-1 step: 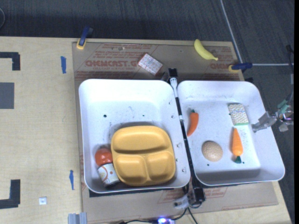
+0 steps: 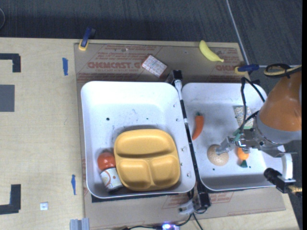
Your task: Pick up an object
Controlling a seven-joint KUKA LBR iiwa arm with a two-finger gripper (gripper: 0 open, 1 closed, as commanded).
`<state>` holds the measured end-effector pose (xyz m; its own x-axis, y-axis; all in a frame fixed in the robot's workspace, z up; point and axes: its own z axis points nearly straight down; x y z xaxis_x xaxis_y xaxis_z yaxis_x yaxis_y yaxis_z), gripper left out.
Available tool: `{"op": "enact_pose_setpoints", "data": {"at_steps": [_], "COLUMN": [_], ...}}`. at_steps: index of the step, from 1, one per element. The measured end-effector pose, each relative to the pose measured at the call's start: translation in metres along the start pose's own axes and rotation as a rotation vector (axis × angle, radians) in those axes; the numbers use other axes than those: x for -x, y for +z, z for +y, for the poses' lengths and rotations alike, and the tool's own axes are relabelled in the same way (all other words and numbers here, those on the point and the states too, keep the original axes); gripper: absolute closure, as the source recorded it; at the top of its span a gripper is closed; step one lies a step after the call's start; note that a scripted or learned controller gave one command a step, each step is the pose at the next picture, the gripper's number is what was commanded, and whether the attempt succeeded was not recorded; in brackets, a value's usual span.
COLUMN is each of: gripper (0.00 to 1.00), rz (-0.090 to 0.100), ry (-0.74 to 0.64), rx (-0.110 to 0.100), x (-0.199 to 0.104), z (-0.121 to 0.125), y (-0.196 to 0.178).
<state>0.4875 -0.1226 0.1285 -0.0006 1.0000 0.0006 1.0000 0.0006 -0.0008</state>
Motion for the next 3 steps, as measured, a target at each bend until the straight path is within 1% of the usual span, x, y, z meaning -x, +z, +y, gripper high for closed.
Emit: {"op": "enact_pose_setpoints", "data": {"at_steps": [1, 2, 3], "gripper": [0.00, 1.00, 0.00], "rz": [0.000, 0.000, 0.000], "ry": [0.001, 0.001, 0.001], "rx": [0.003, 0.006, 0.006], "x": [-0.0245, -0.0250, -0.0250], "z": [-0.0076, -0.0066, -0.0066], "y": [0.0426, 0.0326, 0.0327]}}
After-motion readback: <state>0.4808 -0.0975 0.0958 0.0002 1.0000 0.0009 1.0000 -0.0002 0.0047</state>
